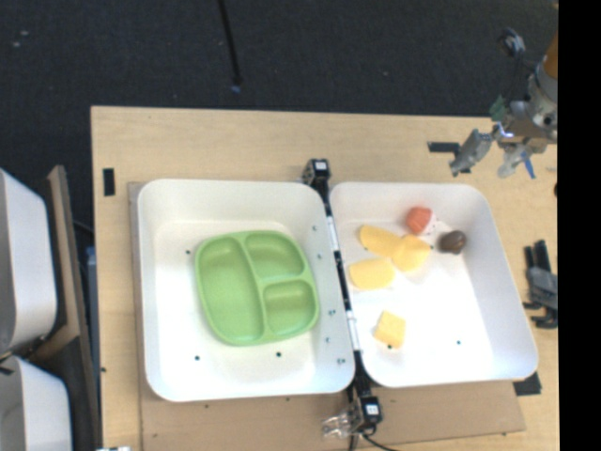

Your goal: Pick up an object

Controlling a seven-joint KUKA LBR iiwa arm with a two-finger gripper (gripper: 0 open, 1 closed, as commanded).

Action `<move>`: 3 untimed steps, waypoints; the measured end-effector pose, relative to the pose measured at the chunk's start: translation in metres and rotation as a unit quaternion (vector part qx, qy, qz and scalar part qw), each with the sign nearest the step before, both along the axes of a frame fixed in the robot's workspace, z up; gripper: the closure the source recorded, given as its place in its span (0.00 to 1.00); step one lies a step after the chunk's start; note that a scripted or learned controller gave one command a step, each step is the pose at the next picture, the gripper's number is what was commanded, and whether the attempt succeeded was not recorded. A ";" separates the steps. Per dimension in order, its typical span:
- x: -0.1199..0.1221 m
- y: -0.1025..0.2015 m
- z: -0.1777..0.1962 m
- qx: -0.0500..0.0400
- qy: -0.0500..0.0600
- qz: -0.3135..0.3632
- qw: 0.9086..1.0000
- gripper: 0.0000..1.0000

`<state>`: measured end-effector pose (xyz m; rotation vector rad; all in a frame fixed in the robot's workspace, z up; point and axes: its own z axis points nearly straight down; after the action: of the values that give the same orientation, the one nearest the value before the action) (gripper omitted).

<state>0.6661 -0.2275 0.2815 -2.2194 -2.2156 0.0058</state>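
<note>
The jaws hang over the table just beyond the far right corner of the right bin; whether they are spread or pressed together cannot be told, and nothing shows between them. Nearest them, inside that bin's far end, lie a small red-orange piece and a dark brown round piece, just apart. Toward the bin's left wall from these sit three yellow pieces in a cluster, touching or nearly so. Another yellow chunk lies alone toward the bin's near end. Across the divide from the right bin, the left bin carries a green divided plate with three compartments, lying flat.
</note>
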 end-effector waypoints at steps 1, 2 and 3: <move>0.001 0.000 0.005 -0.001 -0.004 0.001 1.000 0.00; 0.000 0.007 -0.040 -0.001 -0.002 0.001 1.000 0.00; 0.007 0.011 -0.097 0.000 -0.001 0.001 1.000 0.00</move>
<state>0.6727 -0.2165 0.1846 -2.2187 -2.2193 0.0040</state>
